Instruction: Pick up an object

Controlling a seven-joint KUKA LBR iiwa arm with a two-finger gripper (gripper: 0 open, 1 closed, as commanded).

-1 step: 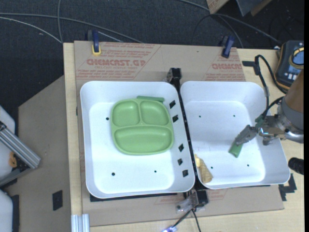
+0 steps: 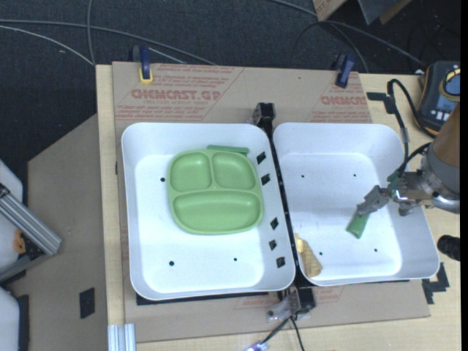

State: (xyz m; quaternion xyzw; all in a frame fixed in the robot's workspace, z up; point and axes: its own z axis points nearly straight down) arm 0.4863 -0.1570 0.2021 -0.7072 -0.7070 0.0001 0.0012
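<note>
A: What is there to pick up?

B: A small green object (image 2: 356, 227) lies in the right bin (image 2: 380, 141), toward its middle right. It looks like a short, blocky piece, darker green than the plate, tilted on the white floor. Its exact shape is too small to make out.

A: And the gripper (image 2: 374, 200)?

B: It reaches in from the right, with the grey arm (image 2: 447, 168) above the bin's right wall. The tip sits just above and touching the top end of the green object. Whether the fingers are apart, together or clamped on it I cannot tell; they blur into one grey shape.

A: Anything else in that bin?

B: A tan, crumpled scrap (image 2: 308, 258) at the near left corner, against the wall by the divider.

A: The left bin (image 2: 139, 218)?

B: It holds a pale green divided plate (image 2: 216, 192) with three compartments, two small ones at the far side and one wide one at the near side. A darker green strip (image 2: 228, 150) peeks out from behind its far edge.

A: Any writing?

B: The brown board (image 2: 183, 93) under the bins, lying on the tabletop, bears red print. At the far left it reads roughly "CHEMCAST GP", with smaller lines beneath that I cannot read. The same print repeats at the far right, partly cut off by the right bin. Two clamps, one at the far left (image 2: 146, 64) and one at the far right (image 2: 344, 69), pin the board's far edge.
</note>
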